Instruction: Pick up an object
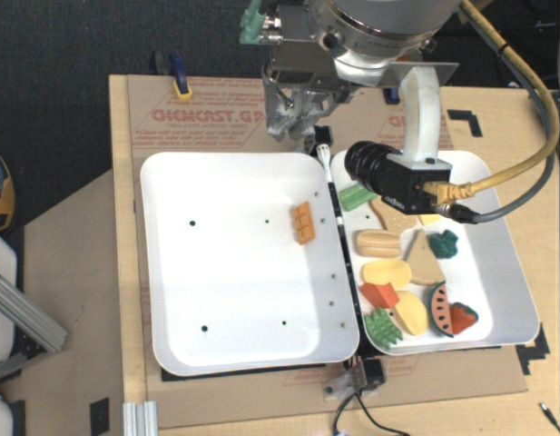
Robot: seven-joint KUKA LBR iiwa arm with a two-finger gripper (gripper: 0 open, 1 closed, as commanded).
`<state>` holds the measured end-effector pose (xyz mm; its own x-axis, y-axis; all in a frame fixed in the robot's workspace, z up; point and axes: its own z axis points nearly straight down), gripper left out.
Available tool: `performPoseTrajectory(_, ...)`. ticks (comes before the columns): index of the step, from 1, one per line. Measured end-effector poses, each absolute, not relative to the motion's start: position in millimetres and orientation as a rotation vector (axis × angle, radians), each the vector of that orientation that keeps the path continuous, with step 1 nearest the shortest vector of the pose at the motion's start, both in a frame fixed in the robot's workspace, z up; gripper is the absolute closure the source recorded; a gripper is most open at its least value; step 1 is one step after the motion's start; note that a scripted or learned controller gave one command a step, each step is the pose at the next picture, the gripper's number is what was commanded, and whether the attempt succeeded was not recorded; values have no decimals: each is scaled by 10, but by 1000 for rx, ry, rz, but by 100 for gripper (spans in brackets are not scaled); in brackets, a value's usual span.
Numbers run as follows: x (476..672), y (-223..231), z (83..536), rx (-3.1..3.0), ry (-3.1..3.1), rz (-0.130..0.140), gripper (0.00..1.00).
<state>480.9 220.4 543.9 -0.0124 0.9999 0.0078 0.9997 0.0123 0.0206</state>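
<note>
The arm is hanging over the top centre of the frame, its hand (293,116) sitting above the far rim of the left bin (171,271), near the divider between the two bins. Cannot tell how the hand is set; metal parts are blurring together there, and nothing is visibly held.

Candidate objects: a small orange block (303,222) is lying alone in the left bin, toward its right side. The right bin (506,307) is carrying a crowded pile in the lower centre-right of the frame: a green piece (355,195), a tan roll (378,242), a yellow piece (387,272), a red piece (380,294), a watermelon slice (440,308), and a strawberry (463,316).

Risks, as judgement: the hand is sitting over the bin rims, so a straight descent is likely striking the rim or divider. The orange block is flat and may slip out. In the right bin, pieces are touching, so a grab could be nudging neighbours or pinching two.
</note>
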Motion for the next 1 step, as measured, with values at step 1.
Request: performPoseTrajectory(1,4811,2210,5544,2199,2228,36,100)
